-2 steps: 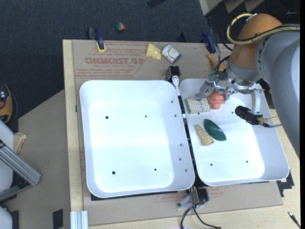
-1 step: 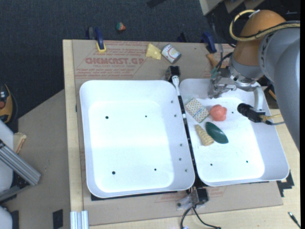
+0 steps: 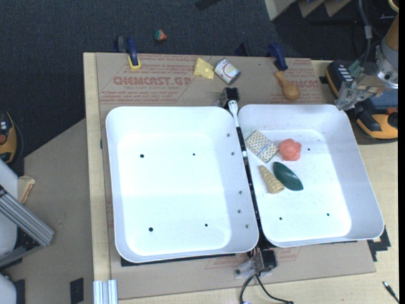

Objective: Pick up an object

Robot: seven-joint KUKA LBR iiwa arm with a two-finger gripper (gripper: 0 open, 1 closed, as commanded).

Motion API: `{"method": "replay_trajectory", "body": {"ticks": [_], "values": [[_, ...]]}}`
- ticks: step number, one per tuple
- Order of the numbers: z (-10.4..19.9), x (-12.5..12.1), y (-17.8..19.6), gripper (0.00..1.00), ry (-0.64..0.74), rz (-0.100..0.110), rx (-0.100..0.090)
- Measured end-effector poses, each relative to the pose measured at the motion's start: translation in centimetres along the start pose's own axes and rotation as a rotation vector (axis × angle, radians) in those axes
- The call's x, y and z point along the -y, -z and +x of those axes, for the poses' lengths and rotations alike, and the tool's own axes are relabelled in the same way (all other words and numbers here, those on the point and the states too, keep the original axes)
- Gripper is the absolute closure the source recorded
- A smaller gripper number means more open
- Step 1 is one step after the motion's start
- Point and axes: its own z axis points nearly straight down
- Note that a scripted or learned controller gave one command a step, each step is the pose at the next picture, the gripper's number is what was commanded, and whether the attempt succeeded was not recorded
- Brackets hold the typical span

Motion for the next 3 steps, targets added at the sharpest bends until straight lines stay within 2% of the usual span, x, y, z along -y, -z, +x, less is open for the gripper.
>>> {"method": "replay_trajectory", "body": {"ticks": [1,2,3], "values": [[0.0,3.6,5.3,1.00,0.005,0.006,-0.006],[10.9,0.5,19.1,1.00,0.020,-0.009,-0.009],[21.5,0.2,7.4,1.00,0.017,0.022,-0.013]]}}
